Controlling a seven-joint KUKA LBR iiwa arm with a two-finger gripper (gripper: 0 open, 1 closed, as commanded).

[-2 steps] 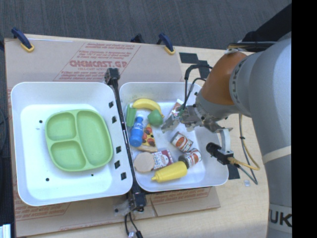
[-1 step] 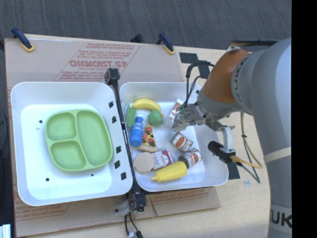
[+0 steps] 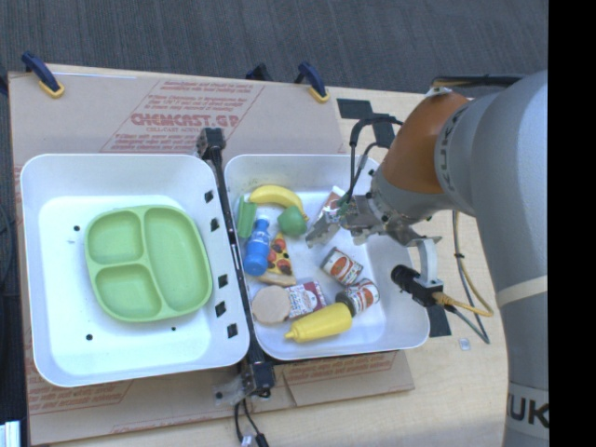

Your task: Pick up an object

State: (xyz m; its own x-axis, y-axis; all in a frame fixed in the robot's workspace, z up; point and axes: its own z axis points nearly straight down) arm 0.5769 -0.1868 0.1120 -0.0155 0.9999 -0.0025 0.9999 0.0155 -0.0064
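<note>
My gripper (image 3: 325, 223) hangs low over the middle of the right bin (image 3: 405, 329), reaching in from the right. It is just right of a green round fruit (image 3: 292, 220) and a banana (image 3: 275, 195), and above a red-and-white can (image 3: 342, 266). A second can (image 3: 361, 295), a yellow mustard bottle (image 3: 320, 322), a blue bottle (image 3: 257, 248), a green bottle (image 3: 246, 219), a pizza slice (image 3: 278, 264), a tan round piece (image 3: 269, 305) and a small packet (image 3: 305, 298) also lie in this bin. I see nothing held in the gripper.
The left bin (image 3: 47, 343) holds a green divided plate (image 3: 147, 261). A black divider clip (image 3: 211, 141) sits between the bins. The grey arm (image 3: 484, 184) and its cables cover the right bin's right side. Cardboard lies under both bins.
</note>
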